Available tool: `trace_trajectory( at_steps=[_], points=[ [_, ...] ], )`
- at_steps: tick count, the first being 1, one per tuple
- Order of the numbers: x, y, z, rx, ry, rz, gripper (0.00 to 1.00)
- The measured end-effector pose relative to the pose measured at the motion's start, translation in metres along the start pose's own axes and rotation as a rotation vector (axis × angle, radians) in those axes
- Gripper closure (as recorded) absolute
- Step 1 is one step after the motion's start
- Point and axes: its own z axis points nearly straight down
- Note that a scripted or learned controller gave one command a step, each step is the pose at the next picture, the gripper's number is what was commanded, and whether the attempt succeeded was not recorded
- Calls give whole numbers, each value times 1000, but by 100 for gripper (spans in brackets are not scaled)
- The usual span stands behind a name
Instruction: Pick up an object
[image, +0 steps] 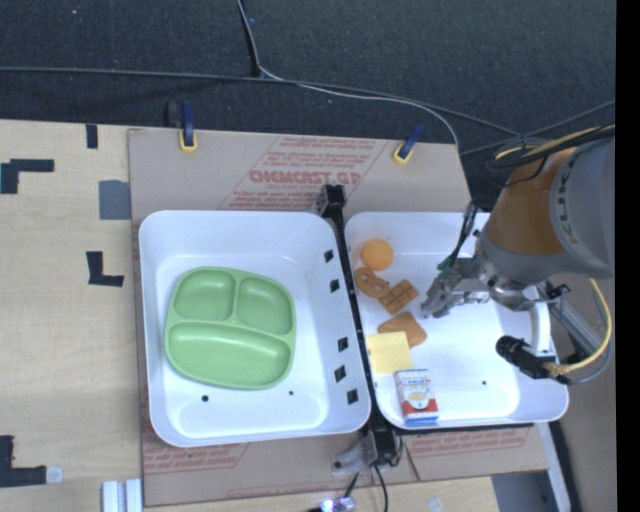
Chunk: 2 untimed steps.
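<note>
The right bin (505, 395) holds an orange ball (376, 253), a brown pretzel-like piece (373, 284), a brown waffle piece (400, 295), a tan toast-shaped piece (402, 329), a yellow square block (389, 352) and a small carton with a red label (416, 394). My gripper (437, 300) hangs low over this bin, just right of the waffle piece and above the toast piece. Its fingers point down and left; nothing shows between them.
The left bin (160, 240) holds a green divided plate (231, 326). A black divider with clips (345, 300) runs between the bins. Cables trail across the dark back. The arm's grey and orange body (545, 220) covers the right bin's far right corner.
</note>
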Motion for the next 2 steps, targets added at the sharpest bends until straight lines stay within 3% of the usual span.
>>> trace_trajectory(
  at_steps=[2],
  points=[
    [10,-4,-98,-5,-1,1,100]
  ],
)
